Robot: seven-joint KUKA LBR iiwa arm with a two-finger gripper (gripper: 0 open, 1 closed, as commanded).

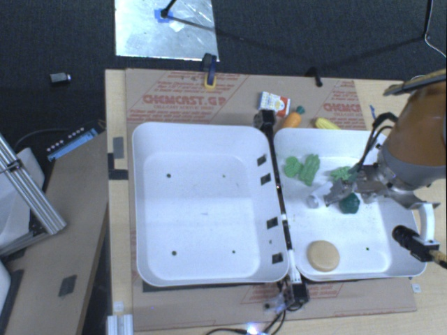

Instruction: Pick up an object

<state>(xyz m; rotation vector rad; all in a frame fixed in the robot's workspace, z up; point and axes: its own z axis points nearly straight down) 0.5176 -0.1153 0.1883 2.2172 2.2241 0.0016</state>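
My gripper (340, 195) reaches in from the right, low over the middle of the right bin (377, 267). A dark green object (350, 205) lies right at its tip, touching or just under it. A small bright green piece (341, 174) sits just behind the gripper. Further left lies a light green knobbly object (302, 167). A small grey object (313, 202) rests on the bin floor left of the gripper. A tan round disc (324, 255) sits near the bin's front edge.
The left bin (202, 187) stands beside the right one, with a black-clipped divider rim (276, 194) between them. Behind the right bin, on the cardboard, lie a yellow item (326, 124), an orange item (292, 119) and a small white-and-red box (272, 102).
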